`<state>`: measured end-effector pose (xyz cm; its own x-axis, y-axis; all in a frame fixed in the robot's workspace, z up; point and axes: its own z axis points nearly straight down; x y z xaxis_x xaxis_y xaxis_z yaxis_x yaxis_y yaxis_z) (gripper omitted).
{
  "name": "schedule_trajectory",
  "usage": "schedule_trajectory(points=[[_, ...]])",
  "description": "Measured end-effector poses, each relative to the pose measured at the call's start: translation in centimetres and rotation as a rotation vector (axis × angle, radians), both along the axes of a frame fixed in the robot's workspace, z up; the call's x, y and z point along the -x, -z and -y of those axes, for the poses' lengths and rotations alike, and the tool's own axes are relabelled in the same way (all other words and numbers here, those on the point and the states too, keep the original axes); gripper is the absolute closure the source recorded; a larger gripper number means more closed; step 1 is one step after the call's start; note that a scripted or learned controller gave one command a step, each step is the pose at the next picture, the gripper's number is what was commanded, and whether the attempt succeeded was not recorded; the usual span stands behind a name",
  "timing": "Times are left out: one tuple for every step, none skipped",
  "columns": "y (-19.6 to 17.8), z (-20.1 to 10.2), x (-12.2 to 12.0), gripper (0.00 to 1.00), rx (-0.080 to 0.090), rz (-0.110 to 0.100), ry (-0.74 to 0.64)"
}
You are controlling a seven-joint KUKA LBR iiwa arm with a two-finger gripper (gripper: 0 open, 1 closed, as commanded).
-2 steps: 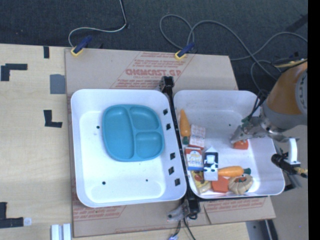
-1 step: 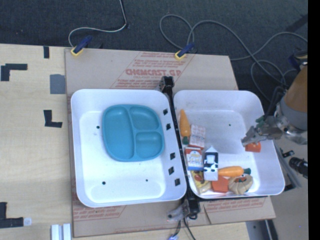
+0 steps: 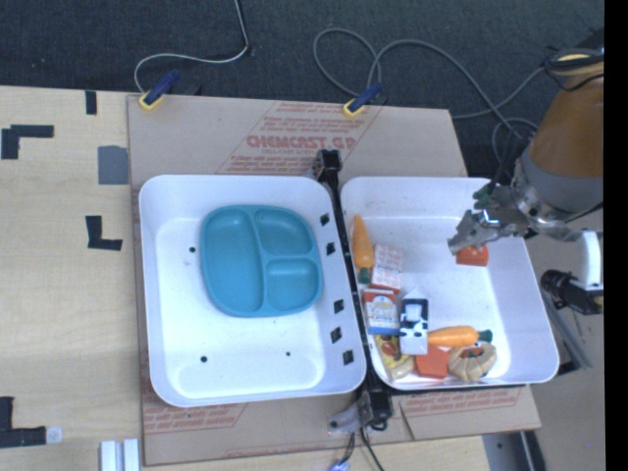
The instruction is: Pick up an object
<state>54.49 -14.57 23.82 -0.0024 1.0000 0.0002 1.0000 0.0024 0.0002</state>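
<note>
One fixed camera looks down slantwise on both bins (image 3: 157,263) from above.

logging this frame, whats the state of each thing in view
gripper: over the right bin, shut on a small red block
red block: between the fingers, near the right bin's far right side
blue tray: lying flat in the left bin, nothing in its compartments
left bin: holds just the blue tray
right bin: toys piled along its left and near sides
carrot: lying on its side in the pile

Blue divided tray (image 3: 262,260) in left white bin (image 3: 167,361), on cardboard sheet (image 3: 285,145).
</note>
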Motion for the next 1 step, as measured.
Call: schedule_trajectory(points=[[2.25,-5.55,-1.14,1.00,0.000,-0.002,0.001]])
